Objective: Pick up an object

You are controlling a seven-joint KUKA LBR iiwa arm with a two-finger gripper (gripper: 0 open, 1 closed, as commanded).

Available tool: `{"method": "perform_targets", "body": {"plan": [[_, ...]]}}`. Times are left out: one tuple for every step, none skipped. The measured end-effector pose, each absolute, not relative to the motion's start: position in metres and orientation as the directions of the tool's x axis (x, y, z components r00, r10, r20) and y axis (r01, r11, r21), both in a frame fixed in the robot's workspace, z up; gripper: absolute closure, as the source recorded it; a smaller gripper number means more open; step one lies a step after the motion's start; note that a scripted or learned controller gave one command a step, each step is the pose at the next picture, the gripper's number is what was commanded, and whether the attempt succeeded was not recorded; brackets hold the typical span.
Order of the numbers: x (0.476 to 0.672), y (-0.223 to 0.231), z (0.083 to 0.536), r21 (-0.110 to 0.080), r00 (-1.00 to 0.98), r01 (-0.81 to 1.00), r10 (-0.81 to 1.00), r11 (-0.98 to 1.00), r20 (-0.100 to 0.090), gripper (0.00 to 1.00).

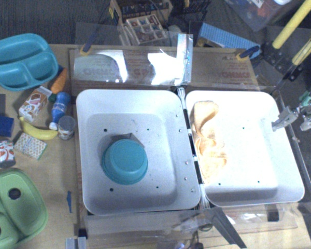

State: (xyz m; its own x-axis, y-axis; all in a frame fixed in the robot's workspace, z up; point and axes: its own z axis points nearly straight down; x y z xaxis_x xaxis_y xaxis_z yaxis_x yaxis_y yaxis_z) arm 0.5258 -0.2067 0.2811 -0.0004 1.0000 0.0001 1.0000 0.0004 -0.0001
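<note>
A teal bowl (125, 161) sits upside down in the left white bin (93, 113), slightly left of its middle. A pale yellow and orange object (207, 139), washed out by glare, lies along the left wall of the right white bin (249, 185). My gripper (286, 120) hangs over the right rim of the right bin, far from both objects, and nothing shows between its tips.
Left of the bins the bench holds a teal divided tray (22, 61), a banana (37, 130), a blue bottle (59, 108), small cans and cartons, and a green tray (13, 206). A shiny metal sheet (129, 66) lies behind the bins.
</note>
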Motion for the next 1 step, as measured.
{"method": "perform_targets", "body": {"plan": [[0.5722,-0.1582,0.1350,0.000,-0.043,0.999,0.999,0.043,0.000,0.00]]}}
